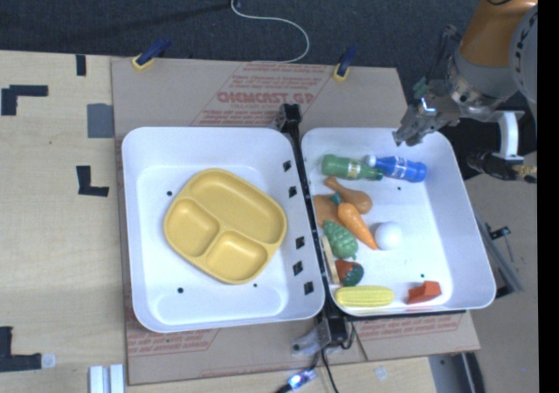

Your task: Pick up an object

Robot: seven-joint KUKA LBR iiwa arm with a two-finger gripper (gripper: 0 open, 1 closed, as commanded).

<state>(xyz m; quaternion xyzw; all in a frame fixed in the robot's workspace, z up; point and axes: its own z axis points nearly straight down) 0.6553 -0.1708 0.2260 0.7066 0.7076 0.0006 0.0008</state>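
Note:
My gripper (407, 135) hangs over the far edge of the right bin (463, 208), just above and to the right of a blue bottle (399, 168). Nothing shows between its fingers. A green bottle (349, 167) lies end to end with the blue one. Below them lie an orange carrot (355, 224), a tan drumstick-shaped piece (348, 196), a white ball (387, 236), a green leafy piece (341, 240), a strawberry-like piece (349, 272), a yellow corn cob (364, 297) and a small red block (424, 292).
The left bin (148, 208) holds a yellow divided plate (224, 224). A black hinge strip (301, 208) runs between the bins. The arm's orange band (502, 16) and grey wrist stand at the upper right. A cable (262, 16) lies on the dark cloth behind.

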